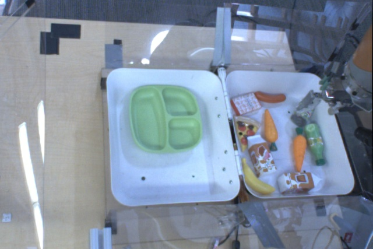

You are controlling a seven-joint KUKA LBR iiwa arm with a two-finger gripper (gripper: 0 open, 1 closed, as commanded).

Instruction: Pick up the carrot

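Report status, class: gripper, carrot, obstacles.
Gripper over right bin, holding nothing seen. Two carrots lying free. Green bottle right beside nearer carrot.

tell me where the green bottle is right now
The green bottle lies in the right bin near its right wall, just right of a carrot.

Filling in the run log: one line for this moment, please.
phase: approach | gripper: over right bin, upper right | carrot: lying in bin beside green bottle | not picked
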